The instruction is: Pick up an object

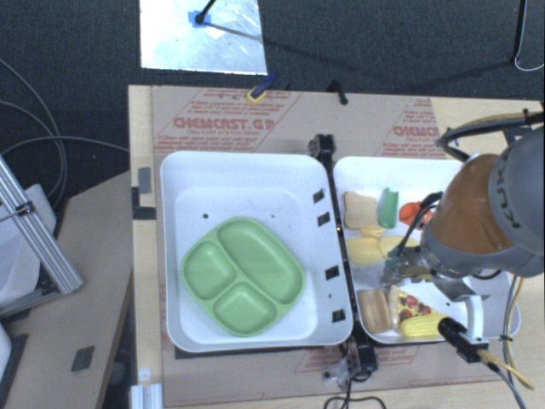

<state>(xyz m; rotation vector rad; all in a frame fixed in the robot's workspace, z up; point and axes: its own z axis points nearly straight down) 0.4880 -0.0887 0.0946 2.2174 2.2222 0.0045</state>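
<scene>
Looming largest in your view is the grey arm [490, 216] with its orange band, reaching in from the right over the right-hand bin [362, 170] and covering most of that bin's far side. You will find the tool [398, 267] low over the bin's middle, pointing toward the divider between the two bins; whether it is released or clenched cannot be told from this angle, and nothing is visibly caught in it. Your candidates for the pick all lie in this right bin, packed close: a tan bread-like piece [359, 209] and a green item [389, 207] toward the back, a red item [411, 212] just beside the arm, a pale yellow piece [364, 250] just beside the tool on the divider side, and toward the front a brown bun [375, 310], a pizza-like slice [415, 303] and a yellow corn cob [421, 325]. The relation that matters for you is that the pale yellow piece lies nearest, between the tool and the divider, with its long axis running roughly across the bin toward the tool. The left bin [247, 167] holds only a green divided plate [243, 275], well apart from the tool, so judge it an unlikely target. Expect crowding to be the risk on the bench [230, 118]
</scene>
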